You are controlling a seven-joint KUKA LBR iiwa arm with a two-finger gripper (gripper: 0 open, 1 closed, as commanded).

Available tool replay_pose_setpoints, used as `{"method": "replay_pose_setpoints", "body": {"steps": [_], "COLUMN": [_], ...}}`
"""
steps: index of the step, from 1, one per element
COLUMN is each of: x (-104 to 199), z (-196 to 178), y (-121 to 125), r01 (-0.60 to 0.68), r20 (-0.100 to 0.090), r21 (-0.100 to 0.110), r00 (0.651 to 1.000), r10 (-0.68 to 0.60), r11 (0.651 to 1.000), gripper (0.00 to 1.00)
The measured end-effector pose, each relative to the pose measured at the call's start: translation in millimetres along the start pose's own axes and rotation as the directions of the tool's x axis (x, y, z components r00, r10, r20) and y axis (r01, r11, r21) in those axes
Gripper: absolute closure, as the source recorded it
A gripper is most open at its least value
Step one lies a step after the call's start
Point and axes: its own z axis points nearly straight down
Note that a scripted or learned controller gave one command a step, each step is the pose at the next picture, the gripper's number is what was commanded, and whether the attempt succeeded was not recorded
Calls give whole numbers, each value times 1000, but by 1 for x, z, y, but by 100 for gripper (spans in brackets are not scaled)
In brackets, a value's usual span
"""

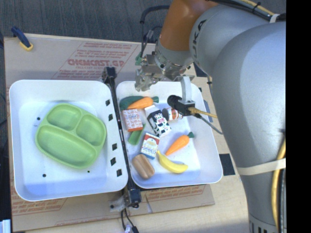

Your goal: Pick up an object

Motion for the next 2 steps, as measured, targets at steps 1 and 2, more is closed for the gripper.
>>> {"method": "replay_pose_setpoints", "body": {"steps": [1, 2], "x": [35, 10], "z": [-15, -12], "y": [-72, -148], "r01": [1, 0], "r20": [2, 3], "r21": [-6, -6], "r00": [1000, 1000], "r10": [-1, 0], "r11": [1000, 1000], "gripper": [100, 100]}}
